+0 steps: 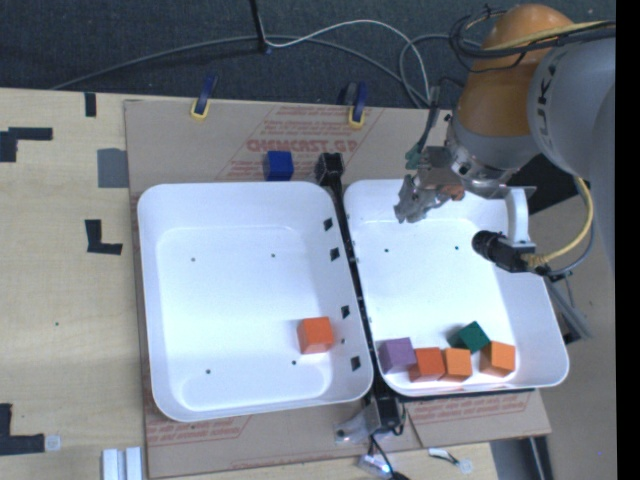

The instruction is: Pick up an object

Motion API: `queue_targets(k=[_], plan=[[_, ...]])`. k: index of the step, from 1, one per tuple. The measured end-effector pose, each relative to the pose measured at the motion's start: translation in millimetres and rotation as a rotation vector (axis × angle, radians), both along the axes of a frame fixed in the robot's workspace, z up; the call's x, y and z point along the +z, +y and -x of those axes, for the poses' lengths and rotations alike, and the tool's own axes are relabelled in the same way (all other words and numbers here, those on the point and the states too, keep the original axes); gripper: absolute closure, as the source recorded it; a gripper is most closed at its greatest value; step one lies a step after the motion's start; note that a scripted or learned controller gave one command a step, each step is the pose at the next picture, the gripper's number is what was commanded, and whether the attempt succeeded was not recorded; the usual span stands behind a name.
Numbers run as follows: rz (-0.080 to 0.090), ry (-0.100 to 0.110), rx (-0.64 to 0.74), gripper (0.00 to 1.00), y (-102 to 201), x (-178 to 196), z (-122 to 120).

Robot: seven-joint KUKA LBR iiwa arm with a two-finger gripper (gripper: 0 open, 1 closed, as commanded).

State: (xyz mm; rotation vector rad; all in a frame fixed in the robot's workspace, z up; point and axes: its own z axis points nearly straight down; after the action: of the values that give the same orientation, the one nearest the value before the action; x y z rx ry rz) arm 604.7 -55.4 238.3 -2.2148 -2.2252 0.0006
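Note:
My gripper (412, 208) hangs over the far edge of the right bin (440, 268), with nothing visible between its fingers. An orange cube (316, 334) lies alone in the left bin (200, 268), toward its near right corner. Along the near wall of the right bin sit a purple cube (397, 353), two orange cubes (429, 364) (458, 363), a green cube (468, 336) and another orange cube (498, 357). All of these lie well below and apart from the gripper.
A blue cube (279, 164) rests on the cardboard behind the left bin. Black clips (329, 167) join the bins along their shared wall. Cables run across the dark floor behind the bench.

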Motion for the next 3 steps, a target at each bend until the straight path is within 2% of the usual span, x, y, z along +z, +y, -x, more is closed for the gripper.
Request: queue_targets(k=[1,2,3], plan=[[0.001,0.0,0.0,1.0,52,-13,-8],[0.0,-0.002,0.0,1.0,98,-3,-9],[0.001,-0.001,-0.001,1.0,146,-9,-20]])
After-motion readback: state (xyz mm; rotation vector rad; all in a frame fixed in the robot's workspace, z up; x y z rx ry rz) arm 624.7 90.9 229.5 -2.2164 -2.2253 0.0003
